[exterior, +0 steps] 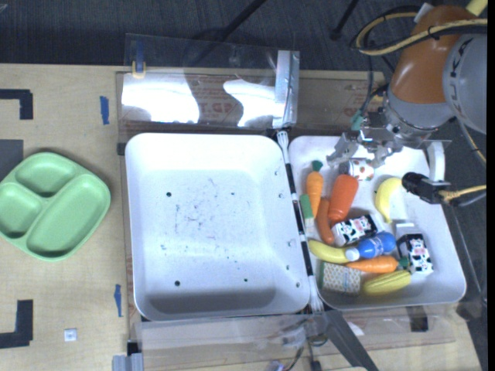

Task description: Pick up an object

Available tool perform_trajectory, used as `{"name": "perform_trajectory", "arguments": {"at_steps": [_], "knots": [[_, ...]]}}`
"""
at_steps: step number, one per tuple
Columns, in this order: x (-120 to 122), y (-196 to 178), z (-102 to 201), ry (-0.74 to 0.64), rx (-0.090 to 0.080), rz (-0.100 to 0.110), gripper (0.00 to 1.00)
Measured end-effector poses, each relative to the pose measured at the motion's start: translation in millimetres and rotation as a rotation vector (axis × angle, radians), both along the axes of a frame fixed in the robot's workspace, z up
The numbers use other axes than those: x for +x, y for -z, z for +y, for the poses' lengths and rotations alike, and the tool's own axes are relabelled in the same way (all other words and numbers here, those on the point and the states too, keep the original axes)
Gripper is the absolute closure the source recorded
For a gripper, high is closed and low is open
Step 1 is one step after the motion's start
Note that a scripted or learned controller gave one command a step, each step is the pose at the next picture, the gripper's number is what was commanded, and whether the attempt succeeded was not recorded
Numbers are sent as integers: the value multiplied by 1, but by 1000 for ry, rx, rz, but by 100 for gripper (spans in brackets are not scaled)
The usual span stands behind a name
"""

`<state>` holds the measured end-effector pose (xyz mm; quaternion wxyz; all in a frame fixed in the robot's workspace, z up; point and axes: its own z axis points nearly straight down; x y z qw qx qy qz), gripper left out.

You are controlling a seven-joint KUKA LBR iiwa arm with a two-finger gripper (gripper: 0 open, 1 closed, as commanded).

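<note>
Toy carrots (340, 199) lie just below the hand (357, 150), whose fingers are spread and hold nothing.

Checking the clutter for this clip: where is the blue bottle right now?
The blue bottle lies in the right bin, toward its front, between the orange carrot and the black-and-white cow toy.

No lettering, number or brand can be read. Faint red printing on the cardboard (232, 108) behind the bins is too blurred to make out.
</note>
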<state>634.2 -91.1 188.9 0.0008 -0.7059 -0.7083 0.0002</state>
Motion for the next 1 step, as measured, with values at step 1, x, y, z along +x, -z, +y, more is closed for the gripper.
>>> {"name": "perform_trajectory", "arguments": {"at_steps": [1], "knots": [[-1, 82, -12, -51, -5, -16, 0]]}}
